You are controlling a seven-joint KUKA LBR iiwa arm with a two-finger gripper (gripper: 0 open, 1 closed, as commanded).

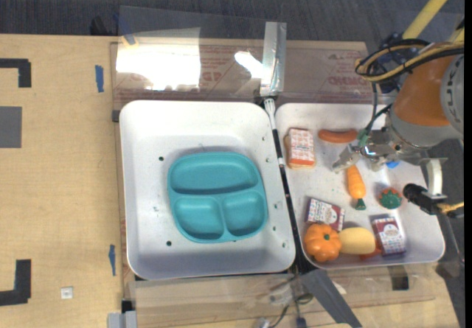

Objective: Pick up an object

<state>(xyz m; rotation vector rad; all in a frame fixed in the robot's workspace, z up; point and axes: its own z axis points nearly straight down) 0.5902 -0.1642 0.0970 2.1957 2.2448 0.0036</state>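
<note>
Two white bins sit side by side on the surface (51, 194). The left bin (140, 135) holds one teal divided plate (216, 196) near its middle, with bare white floor all round it out to the walls. The right bin (435, 242) is crowded. A small carton (300, 147) lies near its left wall, with a sausage (338, 136) just to its right. A carrot (356, 183) lies lengthwise near the centre. Along the near edge sit a small packet (324, 212), an orange pumpkin (323, 241), a yellow lemon-like piece (357, 240) touching the pumpkin, and another packet (389, 235) beside that. A small green and red item (390, 197) lies toward the right wall.

The arm reaches in from the right, its orange band (424, 94) above the far right corner of this bin. The jaws (361, 153) hang low between the sausage and the top of the carrot; whether they are wide or narrow cannot be told, and nothing is seen held in them. The most open floor in this bin lies between the carton and the packet below it.
</note>
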